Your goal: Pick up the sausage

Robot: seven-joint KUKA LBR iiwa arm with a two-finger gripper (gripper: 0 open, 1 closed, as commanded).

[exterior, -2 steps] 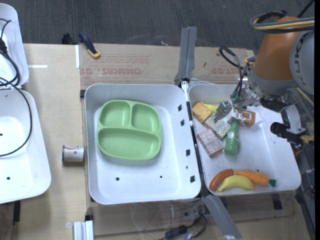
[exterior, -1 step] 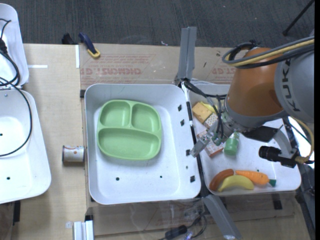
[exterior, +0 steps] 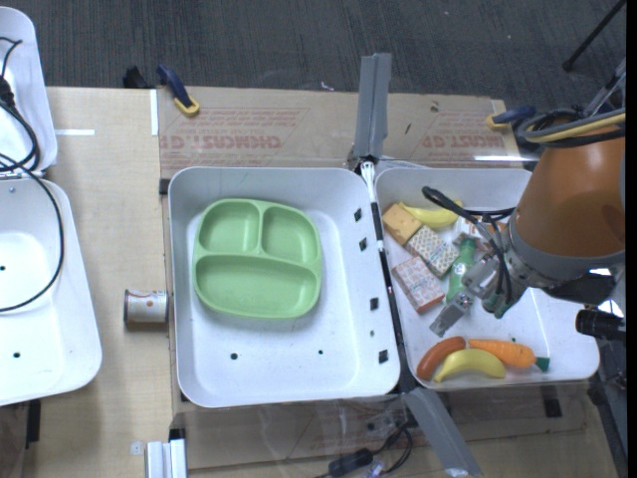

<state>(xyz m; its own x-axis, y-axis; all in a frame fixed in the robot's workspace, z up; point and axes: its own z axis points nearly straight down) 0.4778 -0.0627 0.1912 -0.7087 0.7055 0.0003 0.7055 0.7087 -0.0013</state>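
The grey arm's two-finger gripper (exterior: 451,316) hangs over the middle of the right-hand shallow white bin (exterior: 569,364), its tip angled down and toward the camera's left. Whether it is open or closed cannot be made out at this slant, and nothing can be seen held in it. The task's object, a short reddish-orange sausage (exterior: 439,357), lies just below the gripper in the frame, near the bin's front edge and apart from the tool. Its long axis runs on a slant from lower left to upper right. A yellow toy banana (exterior: 474,366) presses against its right side, with an orange carrot with a green tip (exterior: 506,352) just beyond. The likely next move is a short drop toward the front edge, wrist turned across the sausage's length. The crowding banana looks like the main hazard. A green three-part plastic plate (exterior: 257,258) sits in the left bin (exterior: 289,376).
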